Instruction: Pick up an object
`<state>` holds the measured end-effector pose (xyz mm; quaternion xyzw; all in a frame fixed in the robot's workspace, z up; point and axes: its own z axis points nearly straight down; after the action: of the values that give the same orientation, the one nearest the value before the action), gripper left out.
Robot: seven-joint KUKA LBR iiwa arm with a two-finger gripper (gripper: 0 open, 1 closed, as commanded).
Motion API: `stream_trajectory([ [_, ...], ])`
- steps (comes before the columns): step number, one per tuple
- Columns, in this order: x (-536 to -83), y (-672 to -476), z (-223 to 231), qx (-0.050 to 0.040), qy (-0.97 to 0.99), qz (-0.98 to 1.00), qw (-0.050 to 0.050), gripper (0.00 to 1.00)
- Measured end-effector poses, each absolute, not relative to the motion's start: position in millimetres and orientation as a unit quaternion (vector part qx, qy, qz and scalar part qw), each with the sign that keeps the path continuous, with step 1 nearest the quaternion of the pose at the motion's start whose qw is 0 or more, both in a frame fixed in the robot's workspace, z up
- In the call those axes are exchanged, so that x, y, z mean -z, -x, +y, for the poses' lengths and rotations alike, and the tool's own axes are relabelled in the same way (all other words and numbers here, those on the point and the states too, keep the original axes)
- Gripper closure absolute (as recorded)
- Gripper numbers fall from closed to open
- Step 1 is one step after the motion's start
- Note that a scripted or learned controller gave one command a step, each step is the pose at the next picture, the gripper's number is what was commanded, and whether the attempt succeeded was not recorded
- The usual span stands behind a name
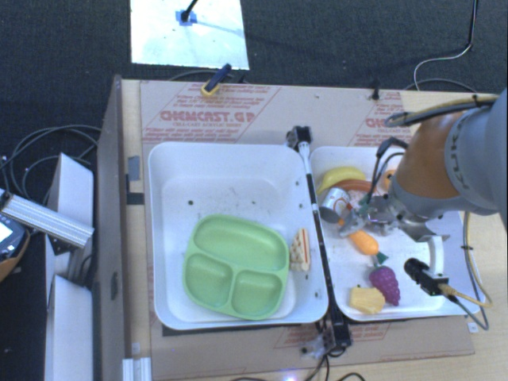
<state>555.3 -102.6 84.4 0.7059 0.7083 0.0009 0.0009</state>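
Objects for picking lie in the right bin [444, 304]: a banana [340, 177] at 11 o'clock, an orange carrot [364, 243] near the middle, purple grapes [385, 282] and a yellow piece [366, 299] at 6 o'clock. The arm [444, 169] reaches in from 3 o'clock, and the gripper [367, 213] hangs just above the carrot. Whether the jaws are released or clenched, I cannot tell. The left bin [171, 213] carries a green divided plate [236, 267].
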Motion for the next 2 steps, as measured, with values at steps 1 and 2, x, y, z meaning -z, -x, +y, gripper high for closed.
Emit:
stream_trajectory([
  [1, -94.8, -555.8, -103.1, -0.0014, -0.706, 0.708, 0.001, 1.00],
  [2, -95.1, -665.5, -89.3, 0.0061, -0.706, 0.708, -0.009, 1.00],
])
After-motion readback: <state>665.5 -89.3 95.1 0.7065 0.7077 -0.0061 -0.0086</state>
